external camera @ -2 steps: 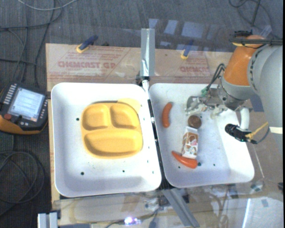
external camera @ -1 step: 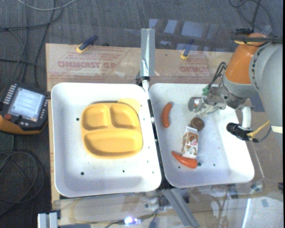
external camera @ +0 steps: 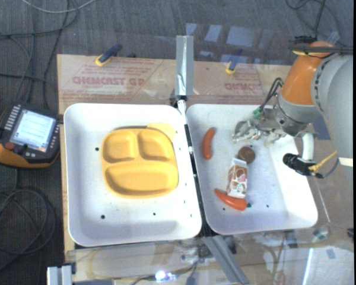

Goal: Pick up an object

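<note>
Pendant [external camera: 25, 136]: orange-and-grey handheld unit with a lit screen, on the floor at the left edge of the frame, cables trailing around it.

Left bin [external camera: 83, 212]: white, shallow, left of centre. Holds one yellow tray [external camera: 140, 162] with three compartments, lying flat in the bin's upper middle.

Divider [external camera: 183, 67]: a grey upright strip at upper centre, above the seam between the bins.

Right bin [external camera: 291, 209]: white, shallow, right of centre. Contents:
- Sausage [external camera: 208, 143]: orange-red, standing lengthwise near the bin's upper left.
- Carton [external camera: 238, 179]: small, brown and white, tilted, in the bin's middle.
- Carrot [external camera: 230, 200]: orange-red, lying slantwise at the carton's lower end, touching it.
- Brown disc [external camera: 245, 154]: round, just above the carton.

Gripper [external camera: 249, 132]: grey metal, in the upper part of the right bin, just above the brown disc. Fingers appear spread, with nothing between them.

Arm [external camera: 305, 85]: grey with an orange band, entering from the upper right of the frame.
</note>
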You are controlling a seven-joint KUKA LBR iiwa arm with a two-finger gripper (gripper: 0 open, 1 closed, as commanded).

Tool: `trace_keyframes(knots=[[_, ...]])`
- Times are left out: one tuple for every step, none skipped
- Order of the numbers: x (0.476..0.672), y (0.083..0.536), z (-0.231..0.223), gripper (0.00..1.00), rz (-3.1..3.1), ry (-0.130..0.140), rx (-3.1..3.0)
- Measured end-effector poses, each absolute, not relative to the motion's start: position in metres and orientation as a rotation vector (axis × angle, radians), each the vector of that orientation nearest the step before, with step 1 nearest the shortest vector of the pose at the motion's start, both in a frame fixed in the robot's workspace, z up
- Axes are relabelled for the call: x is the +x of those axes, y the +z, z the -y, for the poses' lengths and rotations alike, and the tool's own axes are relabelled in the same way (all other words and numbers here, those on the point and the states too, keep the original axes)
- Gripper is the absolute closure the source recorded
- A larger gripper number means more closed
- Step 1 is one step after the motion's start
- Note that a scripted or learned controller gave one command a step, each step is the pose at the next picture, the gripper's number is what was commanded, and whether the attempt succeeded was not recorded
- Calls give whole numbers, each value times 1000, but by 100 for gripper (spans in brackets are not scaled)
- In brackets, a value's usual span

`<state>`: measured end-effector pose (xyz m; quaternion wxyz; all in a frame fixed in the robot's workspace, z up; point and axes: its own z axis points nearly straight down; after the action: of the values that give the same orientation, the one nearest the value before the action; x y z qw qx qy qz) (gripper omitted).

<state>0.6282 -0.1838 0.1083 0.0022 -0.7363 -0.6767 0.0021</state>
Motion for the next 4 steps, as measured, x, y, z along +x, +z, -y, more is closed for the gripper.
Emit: trace_keyframes(knots=[[573,90,191,0,2107,-9,-2344],[633,89,196,0,1980,-1,-2446],[631,99,199,100,1978,12,-2444],[669,199,179,100,1911,8,-2494]])
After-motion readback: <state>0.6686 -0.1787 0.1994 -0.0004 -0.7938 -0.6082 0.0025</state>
